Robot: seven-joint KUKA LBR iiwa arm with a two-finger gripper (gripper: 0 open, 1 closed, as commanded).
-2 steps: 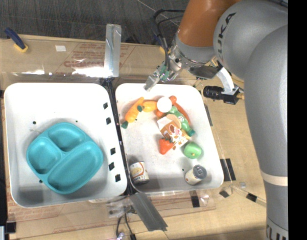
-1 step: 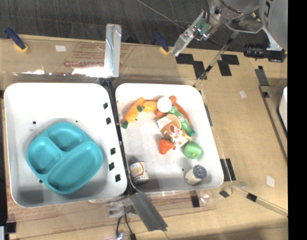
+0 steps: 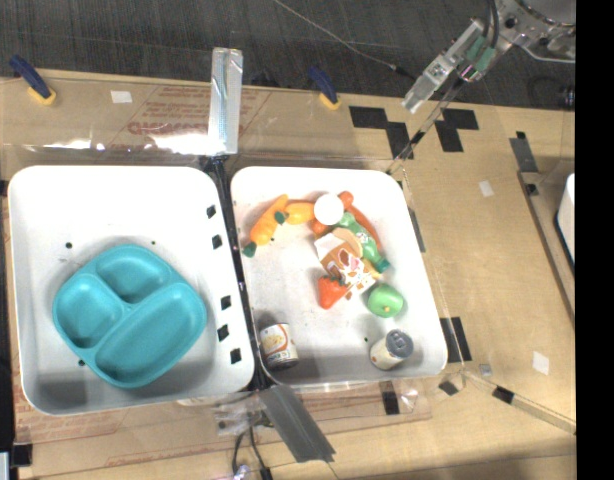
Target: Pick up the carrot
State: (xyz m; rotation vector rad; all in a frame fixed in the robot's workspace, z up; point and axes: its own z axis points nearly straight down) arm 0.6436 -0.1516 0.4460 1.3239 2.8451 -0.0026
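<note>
From the overhead camera, the gripper [image 3: 435,78] is hanging above the bench beyond the right bin [image 3: 412,258], well apart from the carrot [image 3: 266,222], its fingers standing apart and holding nothing; the carrot is lying near the bin's upper-left corner, probably reachable from above; an orange piece [image 3: 299,211] is sitting just beside it; a small can [image 3: 277,345] is standing well clear.

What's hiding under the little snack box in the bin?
The snack box lies partly over a red strawberry and against a green bottle. Whatever else sits beneath it is covered.

Carrot [image 3: 266,223] in right bin [image 3: 287,313].
</note>
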